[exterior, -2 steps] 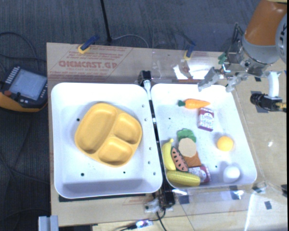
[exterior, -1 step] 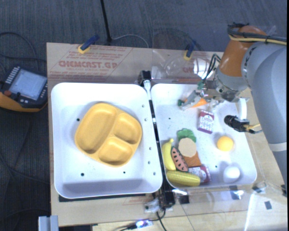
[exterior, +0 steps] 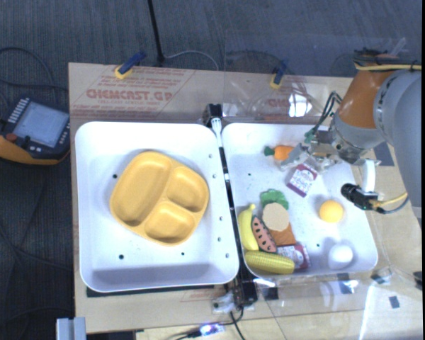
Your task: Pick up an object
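jaws: honestly can't tell how they stand, the gripper (exterior: 304,153) is too small and cluttered at the far edge of the right bin (exterior: 354,261). it sits just beside a small carrot (exterior: 280,151) and right above a purple packet (exterior: 302,180) (touching or not, can't say). nearby in that bin: an orange ball (exterior: 331,210), a white egg (exterior: 340,253), a banana (exterior: 246,229), corn (exterior: 270,262) and a watermelon slice (exterior: 263,235). the left bin (exterior: 99,261) holds a yellow divided plate (exterior: 159,197).
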Motion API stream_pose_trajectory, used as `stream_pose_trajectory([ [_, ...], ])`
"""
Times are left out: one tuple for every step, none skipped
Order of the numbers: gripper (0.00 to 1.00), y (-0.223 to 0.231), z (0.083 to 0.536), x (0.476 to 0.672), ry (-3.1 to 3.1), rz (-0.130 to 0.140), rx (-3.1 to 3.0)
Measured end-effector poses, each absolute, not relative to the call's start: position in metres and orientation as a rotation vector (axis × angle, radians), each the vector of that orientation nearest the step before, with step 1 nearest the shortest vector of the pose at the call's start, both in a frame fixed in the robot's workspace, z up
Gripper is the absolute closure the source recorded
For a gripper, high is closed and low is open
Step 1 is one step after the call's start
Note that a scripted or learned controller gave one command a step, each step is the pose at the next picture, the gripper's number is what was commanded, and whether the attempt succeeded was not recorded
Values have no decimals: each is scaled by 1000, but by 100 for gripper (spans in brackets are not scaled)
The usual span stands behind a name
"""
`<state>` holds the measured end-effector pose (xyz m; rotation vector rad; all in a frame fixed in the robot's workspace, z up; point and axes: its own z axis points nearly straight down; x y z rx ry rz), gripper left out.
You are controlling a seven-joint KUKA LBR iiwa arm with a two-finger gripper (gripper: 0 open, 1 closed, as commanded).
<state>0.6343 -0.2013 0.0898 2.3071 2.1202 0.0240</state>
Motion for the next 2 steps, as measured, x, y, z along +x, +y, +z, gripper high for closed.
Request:
stream_pose_trajectory([
  [0, -175, 89, 604, 2263, 6, 2155],
  [100, -174, 97, 604, 2267, 5, 2159],
])
